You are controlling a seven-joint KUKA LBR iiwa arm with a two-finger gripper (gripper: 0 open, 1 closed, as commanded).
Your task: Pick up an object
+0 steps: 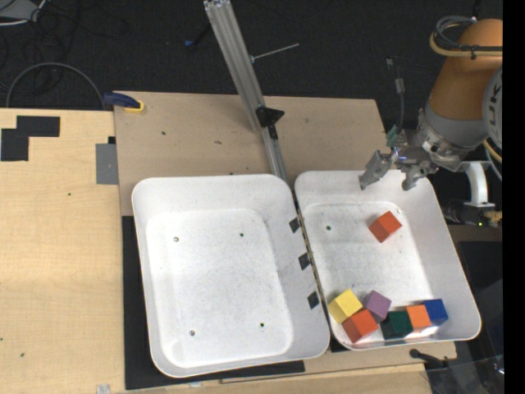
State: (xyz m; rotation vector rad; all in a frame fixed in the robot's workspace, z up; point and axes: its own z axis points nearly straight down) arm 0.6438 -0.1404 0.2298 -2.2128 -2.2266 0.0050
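Gripper (392,175) open above, apart from orange block (385,226).

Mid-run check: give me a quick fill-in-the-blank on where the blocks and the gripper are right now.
1. All the blocks lie in the ____ bin.
2. The block lying alone, apart from the cluster, is ____ in colour.
3. The gripper hovers over that bin's ____ edge, its fingers spread with nothing between them.
4. In the cluster, the yellow block touches a ____ block on its right.

Missing words: right; orange; far; purple
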